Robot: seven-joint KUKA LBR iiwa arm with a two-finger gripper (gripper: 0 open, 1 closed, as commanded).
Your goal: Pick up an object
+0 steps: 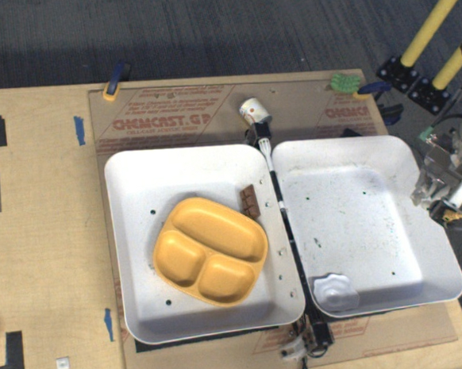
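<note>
- The picking up is not done yet. Nothing looks lifted; every thing lies down flat in a bin.
- The yellow food tray (211, 250), the kind with three hollow parts, lies in the left bin (131, 227). It sits a bit turned, near the middle of that bin.
- A small brown block (249, 201) lies in the left bin too, just beside the yellow food tray, at the tray's far right corner and close to the wall where the two bins meet.
- A small see-through plastic cup or lid (335, 291) lies in the right bin (376, 208), in the near left corner. It is hard to tell just what it is.
- The jaws (442, 191) sit at the right rim of the right bin, at the end of the arm.
- The metal parts there are a jumble, so I cannot tell if the jaws are wide or narrow. I see nothing held in them.
- Counting from the jaws, the see-through thing is the closest one, across the right bin and toward the near side.
- The yellow food tray and the brown block are well apart from the jaws, a whole bin away.
- I think all of the job is left: go over one thing, come down, close on it, and lift it.
</note>
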